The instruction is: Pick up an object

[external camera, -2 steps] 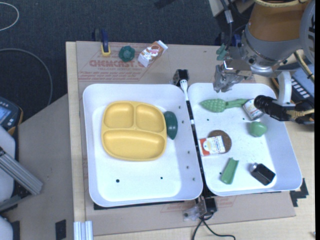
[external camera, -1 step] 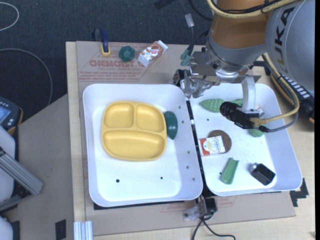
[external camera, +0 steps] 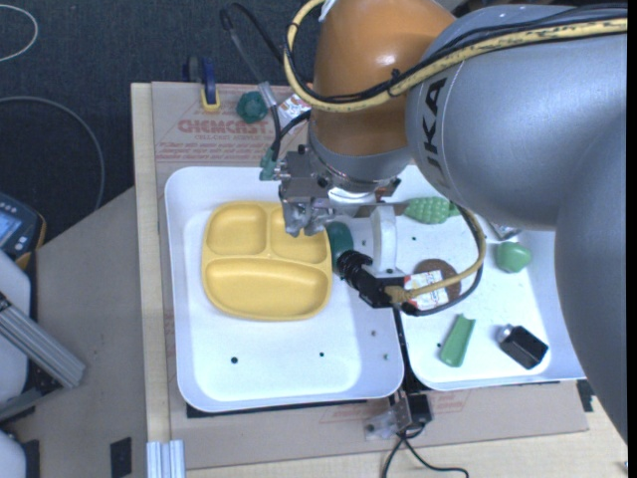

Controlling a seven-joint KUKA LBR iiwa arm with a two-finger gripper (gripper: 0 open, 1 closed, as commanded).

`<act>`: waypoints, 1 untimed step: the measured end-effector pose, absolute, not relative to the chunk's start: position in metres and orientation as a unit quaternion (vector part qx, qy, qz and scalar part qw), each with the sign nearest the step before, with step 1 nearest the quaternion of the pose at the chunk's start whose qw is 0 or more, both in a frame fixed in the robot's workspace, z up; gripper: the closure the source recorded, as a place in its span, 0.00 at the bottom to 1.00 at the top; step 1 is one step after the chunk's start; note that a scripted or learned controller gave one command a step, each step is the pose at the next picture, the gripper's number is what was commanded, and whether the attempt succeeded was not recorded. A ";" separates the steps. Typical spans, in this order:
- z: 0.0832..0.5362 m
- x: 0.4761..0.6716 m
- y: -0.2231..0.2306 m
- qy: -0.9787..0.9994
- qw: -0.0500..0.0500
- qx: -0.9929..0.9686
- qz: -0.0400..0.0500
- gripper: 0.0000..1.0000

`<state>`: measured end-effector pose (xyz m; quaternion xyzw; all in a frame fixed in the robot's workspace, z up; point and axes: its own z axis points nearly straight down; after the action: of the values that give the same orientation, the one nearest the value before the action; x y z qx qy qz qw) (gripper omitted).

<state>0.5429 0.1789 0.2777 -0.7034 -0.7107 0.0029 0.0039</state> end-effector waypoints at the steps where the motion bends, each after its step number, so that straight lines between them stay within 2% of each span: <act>1: 0.321 0.485 0.126 -0.706 0.002 -0.708 0.002 1.00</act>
<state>0.4854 0.1255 0.3207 -0.7081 -0.7061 0.0023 0.0022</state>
